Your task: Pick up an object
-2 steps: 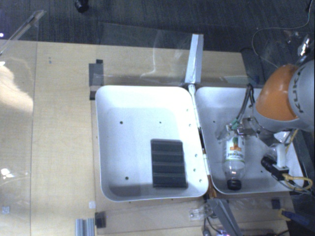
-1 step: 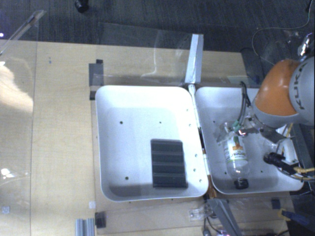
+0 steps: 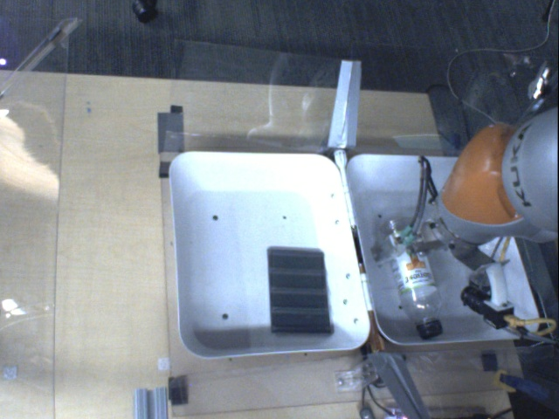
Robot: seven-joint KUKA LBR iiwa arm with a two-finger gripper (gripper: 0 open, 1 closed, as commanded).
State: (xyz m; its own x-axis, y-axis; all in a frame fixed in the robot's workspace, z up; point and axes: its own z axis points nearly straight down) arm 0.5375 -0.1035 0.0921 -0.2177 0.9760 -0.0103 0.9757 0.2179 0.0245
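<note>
The arm (image 3: 502,186) reaches over the right bin (image 3: 377,317), its jaws low beside the clear bottle (image 3: 414,279) lying near the bin's front edge. I cannot tell their state. Nothing looks lifted yet; grasping and raising remain.

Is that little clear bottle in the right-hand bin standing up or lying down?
Lying down. The bottle rests lengthwise on the right bin's floor, its dark cap pointing toward the near edge.
</note>
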